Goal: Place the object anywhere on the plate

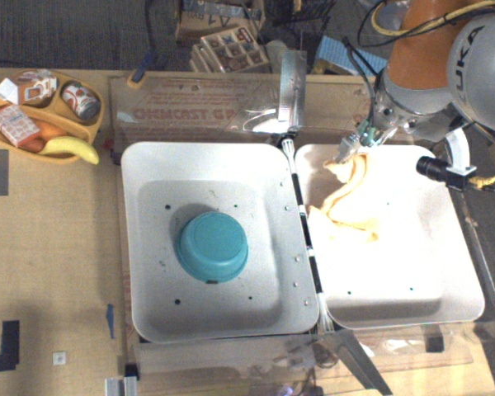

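A round teal plate (213,246) lies in the middle of the left bin (148,172). A limp yellow object (351,198), shaped like a curled peel, lies in the right bin (429,287) near its left wall. Its upper end reaches up toward the bin's back left corner. My gripper (356,144) hangs over that corner, right at the upper end of the yellow object. Whether it has hold of the object is not clear from here. The grey arm with its orange band (425,15) comes in from the upper right.
A raised divider (301,213) separates the two bins. A black cable fitting (437,170) juts over the right bin's back right edge. An orange tray (41,122) with a banana and packets sits on the bench at far left. Boxes and cables crowd the back.
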`<move>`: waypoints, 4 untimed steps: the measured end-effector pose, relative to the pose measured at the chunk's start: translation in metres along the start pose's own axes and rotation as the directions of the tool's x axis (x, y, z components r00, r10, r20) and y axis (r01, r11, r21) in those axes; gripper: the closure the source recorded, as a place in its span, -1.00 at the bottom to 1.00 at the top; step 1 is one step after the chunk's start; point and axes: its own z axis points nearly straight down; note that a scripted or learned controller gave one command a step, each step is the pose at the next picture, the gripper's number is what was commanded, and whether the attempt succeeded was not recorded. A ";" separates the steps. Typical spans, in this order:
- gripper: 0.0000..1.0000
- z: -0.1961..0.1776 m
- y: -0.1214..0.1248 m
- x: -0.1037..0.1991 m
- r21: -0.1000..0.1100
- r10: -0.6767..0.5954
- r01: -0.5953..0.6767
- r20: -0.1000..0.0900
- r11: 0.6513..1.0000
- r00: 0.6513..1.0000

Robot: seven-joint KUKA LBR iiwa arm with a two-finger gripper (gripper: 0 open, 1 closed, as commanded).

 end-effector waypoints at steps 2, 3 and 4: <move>1.00 -0.035 0.016 0.047 -0.001 -0.389 0.389 -0.003 0.921 0.921; 1.00 -0.043 0.036 0.094 -0.003 -0.715 0.715 -0.002 0.699 0.699; 1.00 -0.032 0.061 0.141 -0.003 -0.820 0.820 -0.001 0.573 0.573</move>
